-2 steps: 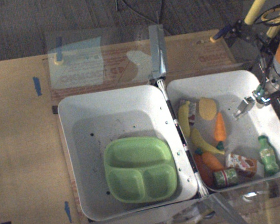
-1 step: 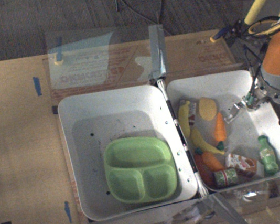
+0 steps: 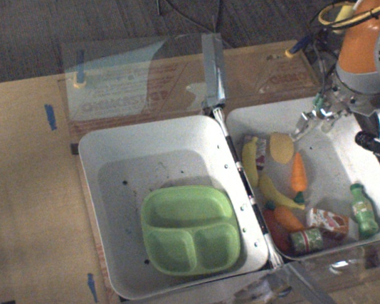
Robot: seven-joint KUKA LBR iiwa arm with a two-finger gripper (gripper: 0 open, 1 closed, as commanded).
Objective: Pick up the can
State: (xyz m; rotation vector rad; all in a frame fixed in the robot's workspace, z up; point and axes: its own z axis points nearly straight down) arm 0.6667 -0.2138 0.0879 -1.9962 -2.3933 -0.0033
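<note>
The can (image 3: 306, 239) is red with a green band and lies on its side at the front edge of the right bin (image 3: 335, 159), between an orange carrot (image 3: 286, 217) and a red-and-white packet (image 3: 328, 221). My gripper (image 3: 312, 121) hangs over the bin's back right area, well behind the can and above the bin floor, near a tan round item (image 3: 281, 147). Nothing shows in its grasp. The arm's orange band (image 3: 363, 46) is at the upper right.
The right bin also holds two bananas (image 3: 251, 162), a second carrot (image 3: 297, 173) and a green bottle (image 3: 363, 210) at the front right. In the left bin (image 3: 105, 162) sits a green divided plate (image 3: 188, 229). Cables run behind the bins.
</note>
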